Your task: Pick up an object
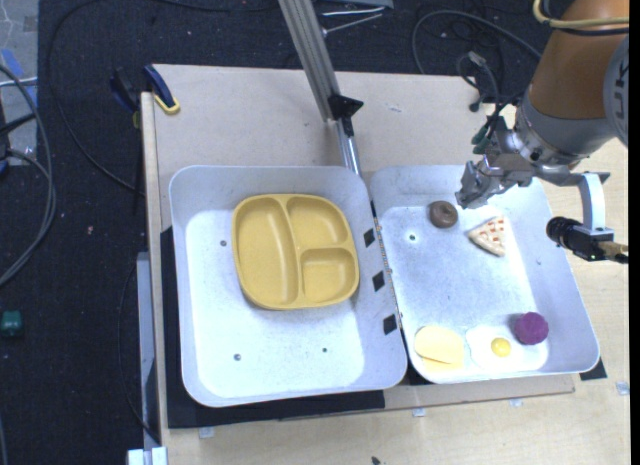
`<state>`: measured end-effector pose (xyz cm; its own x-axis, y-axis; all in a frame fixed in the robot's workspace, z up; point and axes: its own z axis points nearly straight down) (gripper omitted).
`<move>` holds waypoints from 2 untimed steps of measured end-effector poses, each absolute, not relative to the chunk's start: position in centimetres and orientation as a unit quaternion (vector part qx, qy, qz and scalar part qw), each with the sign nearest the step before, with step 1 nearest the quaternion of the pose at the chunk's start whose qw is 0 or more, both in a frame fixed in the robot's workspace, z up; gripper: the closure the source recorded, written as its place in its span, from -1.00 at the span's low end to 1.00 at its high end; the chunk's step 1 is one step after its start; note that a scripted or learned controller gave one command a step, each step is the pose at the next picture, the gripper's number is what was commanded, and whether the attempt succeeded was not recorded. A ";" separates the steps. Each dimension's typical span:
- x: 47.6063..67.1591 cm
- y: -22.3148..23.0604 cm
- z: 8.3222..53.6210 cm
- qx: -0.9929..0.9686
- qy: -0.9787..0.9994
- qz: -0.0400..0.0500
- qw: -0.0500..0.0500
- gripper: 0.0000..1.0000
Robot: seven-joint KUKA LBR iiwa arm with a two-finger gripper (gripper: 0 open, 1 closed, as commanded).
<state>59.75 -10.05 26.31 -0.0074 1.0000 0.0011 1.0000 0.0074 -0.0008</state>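
Observation:
My gripper [474,193] hangs over the far part of the right bin [560,303], just right of a small brown doughnut [443,215] and above a pizza slice [490,236]. Nothing shows between its tips. At the bin's near edge lie a pale yellow piece [440,345], a fried egg [497,347] and a purple ball [531,328].
The left bin [200,353] holds a yellow three-compartment plate [296,250]. A metal pole [310,38] slants down from the top to the gap between the bins. Black clips line the divide [380,278].

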 end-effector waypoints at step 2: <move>60.1 1.1 23.5 -0.704 -0.710 0.000 0.001 1.00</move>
<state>60.10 1.08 23.46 -0.0083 1.0000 0.0015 1.0000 0.0083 -0.0026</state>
